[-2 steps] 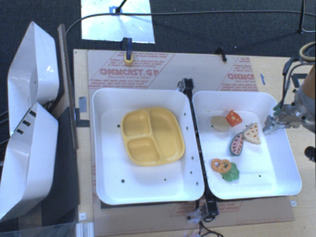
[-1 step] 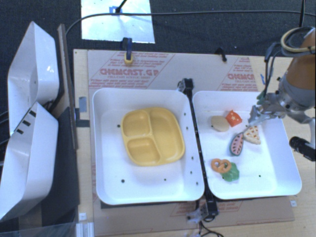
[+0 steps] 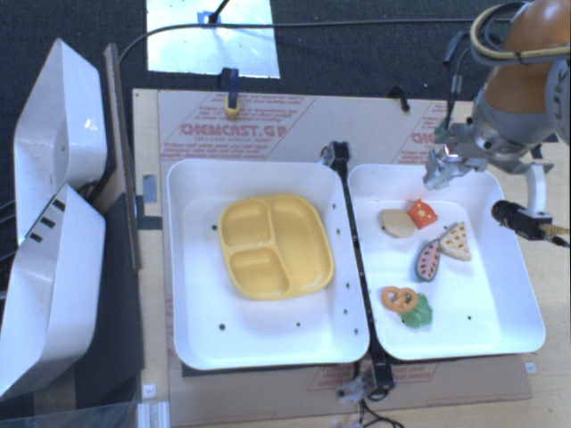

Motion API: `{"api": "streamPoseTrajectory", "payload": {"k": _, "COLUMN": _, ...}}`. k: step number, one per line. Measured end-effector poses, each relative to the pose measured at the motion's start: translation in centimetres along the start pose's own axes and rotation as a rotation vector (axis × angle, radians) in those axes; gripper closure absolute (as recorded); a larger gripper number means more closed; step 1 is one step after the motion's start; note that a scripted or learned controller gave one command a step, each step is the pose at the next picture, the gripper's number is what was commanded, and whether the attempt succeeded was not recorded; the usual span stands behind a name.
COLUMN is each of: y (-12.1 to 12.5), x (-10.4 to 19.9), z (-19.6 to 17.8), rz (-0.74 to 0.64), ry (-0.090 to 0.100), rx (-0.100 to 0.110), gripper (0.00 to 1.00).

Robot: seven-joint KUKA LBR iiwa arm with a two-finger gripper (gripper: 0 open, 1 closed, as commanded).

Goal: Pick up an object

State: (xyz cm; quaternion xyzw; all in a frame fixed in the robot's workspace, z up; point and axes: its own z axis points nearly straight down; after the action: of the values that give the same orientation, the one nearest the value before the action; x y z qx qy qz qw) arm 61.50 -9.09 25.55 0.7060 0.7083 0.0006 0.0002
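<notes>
The gripper (image 3: 443, 169) hangs at the upper edge of the right bin (image 3: 513, 315), apparently staged above the toys, nearest the red piece (image 3: 422, 212) just below, though I cannot tell its fingers' state.

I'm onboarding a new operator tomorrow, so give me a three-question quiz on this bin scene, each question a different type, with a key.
1. True or false: the yellow divided tray lies in the same bin as the toy foods.
2. Which item lies closest to the gripper? A) orange pretzel B) red piece C) watermelon slice
3. Fill in: the pretzel touches a ______ leafy piece.

Key: 1. False; the tray is in the left bin, the foods in the right bin. 2. B. 3. green.
</notes>
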Motion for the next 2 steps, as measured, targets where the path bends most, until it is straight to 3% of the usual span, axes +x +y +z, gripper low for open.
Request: {"api": "streamPoseTrajectory", "payload": {"k": 2, "y": 3.2, "x": 6.8, "z": -3.2, "rz": 0.0, "ry": 0.0, "rx": -0.002, "gripper": 1.0}}
